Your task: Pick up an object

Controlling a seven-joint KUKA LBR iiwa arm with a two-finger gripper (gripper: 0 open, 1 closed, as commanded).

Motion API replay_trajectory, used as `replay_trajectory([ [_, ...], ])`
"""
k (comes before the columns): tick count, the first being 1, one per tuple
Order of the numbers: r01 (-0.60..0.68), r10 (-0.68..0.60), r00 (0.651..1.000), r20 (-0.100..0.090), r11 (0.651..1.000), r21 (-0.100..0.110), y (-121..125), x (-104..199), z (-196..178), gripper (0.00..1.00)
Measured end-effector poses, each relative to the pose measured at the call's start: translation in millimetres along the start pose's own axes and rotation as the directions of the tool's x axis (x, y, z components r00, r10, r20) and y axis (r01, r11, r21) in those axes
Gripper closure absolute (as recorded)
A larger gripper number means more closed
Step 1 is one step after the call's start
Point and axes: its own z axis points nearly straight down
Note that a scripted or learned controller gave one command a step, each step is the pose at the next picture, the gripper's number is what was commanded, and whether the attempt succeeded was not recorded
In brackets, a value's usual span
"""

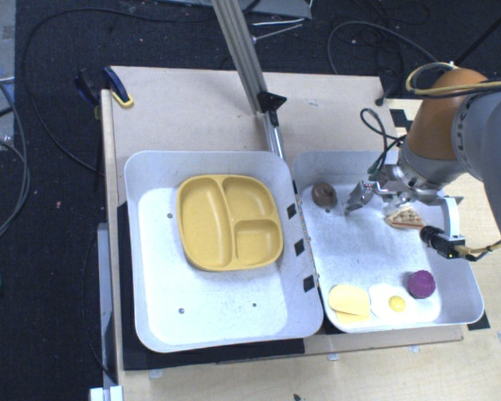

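The grey arm is reaching in from three o'clock, holding its gripper (356,200) low over the right bin (351,249), jaws parted and gripping nothing, a small brown object (323,194) lying just at its nine o'clock side.

No legible text, label, brand, number or sign appears on any surface. The counter (200,115), both white bins (225,324) (359,249), the yellow divided tray (230,222) and the arm (451,124) carry no readable markings at this resolution
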Motion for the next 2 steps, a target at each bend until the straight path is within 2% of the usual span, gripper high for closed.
replay_trajectory([
  [1, 0.0, 0.0, 1.0, 0.001, 1.0, -0.005, 1.4, -0.2, -13.8, 1.0],
  [2, 0.002, -0.002, 1.0, 0.002, 1.0, -0.009, 5.1, -3.0, -77.2, 1.0],
])
